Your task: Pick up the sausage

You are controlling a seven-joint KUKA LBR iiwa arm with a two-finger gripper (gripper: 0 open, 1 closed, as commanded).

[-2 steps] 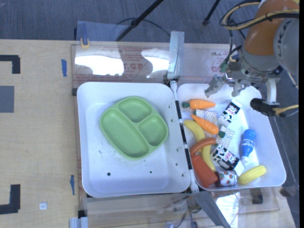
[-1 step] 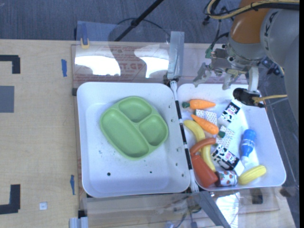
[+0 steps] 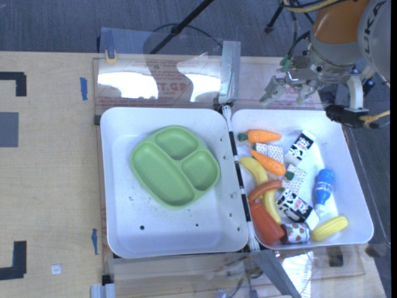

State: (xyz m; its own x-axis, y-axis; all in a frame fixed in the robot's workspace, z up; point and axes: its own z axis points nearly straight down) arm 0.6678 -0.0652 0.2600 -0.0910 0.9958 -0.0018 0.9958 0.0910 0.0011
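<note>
— Bench surface [image 3: 49, 166] is recorded as pale wood, with dark carpet seen beyond it. What is noted on it?

— Two shallow white bins are set side by side. A green divided plate [image 3: 175, 165] is found in the left bin [image 3: 118, 228], roughly at its centre. The right bin [image 3: 356, 197] is crowded with toy foods.

— Where is the sausage located?

— The sausage [image 3: 259, 191] is seen as a reddish-brown curved piece in the left half of the right bin. It is laid between two bananas: one banana [image 3: 253, 168] just above it and a second banana [image 3: 271, 207] touching it from below. A red rounded item [image 3: 267, 228] is placed just below these. Two carrots [image 3: 263, 136] are observed nearer the far wall, and cow-patterned cartons [image 3: 301, 148], a blue bottle [image 3: 323, 187] and a lemon [image 3: 330, 227] are logged to the right.

— And the end effector?

— The gripper [image 3: 289, 92] is held over the far rim of the right bin, well apart from the sausage. Its fingers [image 3: 272, 93] are seen spread, and nothing is gripped between them.
</note>
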